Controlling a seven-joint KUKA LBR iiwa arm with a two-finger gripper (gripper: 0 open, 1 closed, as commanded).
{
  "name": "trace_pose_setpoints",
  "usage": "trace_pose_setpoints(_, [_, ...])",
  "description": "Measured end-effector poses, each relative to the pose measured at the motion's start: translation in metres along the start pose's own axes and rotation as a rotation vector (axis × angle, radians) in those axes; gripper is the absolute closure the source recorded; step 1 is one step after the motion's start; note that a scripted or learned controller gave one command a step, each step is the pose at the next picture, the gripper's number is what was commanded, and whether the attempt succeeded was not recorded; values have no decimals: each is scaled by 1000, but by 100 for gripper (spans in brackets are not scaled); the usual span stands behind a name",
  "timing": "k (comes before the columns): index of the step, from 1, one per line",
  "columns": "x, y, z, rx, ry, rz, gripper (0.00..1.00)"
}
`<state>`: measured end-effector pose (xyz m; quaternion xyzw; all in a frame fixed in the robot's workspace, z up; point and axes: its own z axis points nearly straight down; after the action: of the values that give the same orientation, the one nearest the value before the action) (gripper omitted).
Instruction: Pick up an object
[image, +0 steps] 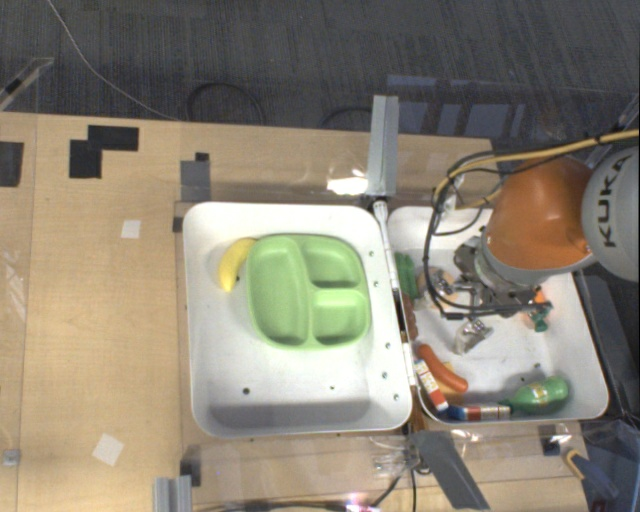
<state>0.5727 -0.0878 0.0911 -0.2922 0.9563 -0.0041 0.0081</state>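
White plastic makes up the two shallow bins sitting side by side on the pale wooden worktop (90, 330). The left white bin (230, 390) holds a light green divided plastic tray (305, 290) with three compartments, lying flat near the bin's upper middle. A yellow banana (233, 264) lies just beside the tray's left edge, touching it or nearly so.

The right white bin (590, 370) carries the smaller items. A red sausage-shaped toy (442, 369) lies near the bin's lower left, next to a small red-and-white piece at the wall. A green bottle-shaped toy (537, 393) rests along the bottom edge, with a thin marker-like stick (478, 411) just left of it. A slim green object (404, 274) lies against the bin's left wall.

The grey arm with its orange band (538, 218) reaches over the right bin from the right. Below the band, the hand (474, 334) hangs over the bin's middle, above bare white floor; whether it is spread or pressed together cannot be told, as cables and the wrist crowd it. A small teal piece (541, 320) sits just right of the hand.
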Motion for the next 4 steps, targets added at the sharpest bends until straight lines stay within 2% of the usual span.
trace_pose_setpoints(1, [38, 16, -1, 1, -5, 219, 0])
trace_pose_setpoints(2, [-18, -79, 4, -4, 2, 24, 0])
trace_pose_setpoints(3, [-23, -81, -13, 5, -14, 25, 100])
trace_pose_setpoints(4, [-43, -118, -97, -2, -1, -90, 100])
